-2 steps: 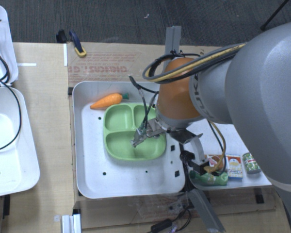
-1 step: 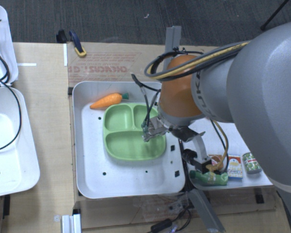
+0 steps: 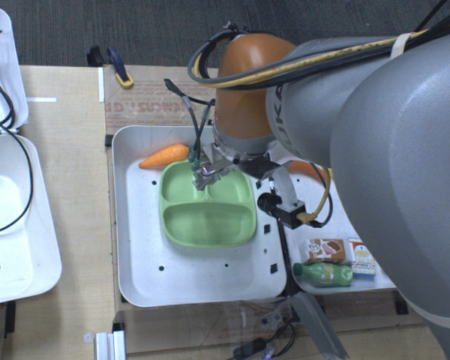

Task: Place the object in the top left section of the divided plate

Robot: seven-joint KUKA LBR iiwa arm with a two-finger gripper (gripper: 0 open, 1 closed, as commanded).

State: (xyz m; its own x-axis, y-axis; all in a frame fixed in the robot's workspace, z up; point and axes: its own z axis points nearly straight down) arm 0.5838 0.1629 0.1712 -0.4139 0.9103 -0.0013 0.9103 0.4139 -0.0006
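Note:
A green divided plate [image 3: 208,222] lies in the middle of the right-hand white bin [image 3: 135,261]. An orange carrot [image 3: 165,156] rests on the bin floor just beyond the plate's top left corner, touching or nearly touching its rim. My gripper [image 3: 204,175] hangs over the plate's upper sections, near the divider, right of the carrot. The orange wrist band and grey arm cover the plate's top right corner.
A second orange item [image 3: 306,168] peeks out from under the arm to the right of the plate. A green bottle [image 3: 324,274] and small food boxes [image 3: 326,250] lie at the bin's lower right. The left bin [image 3: 15,223] has black cables across it.

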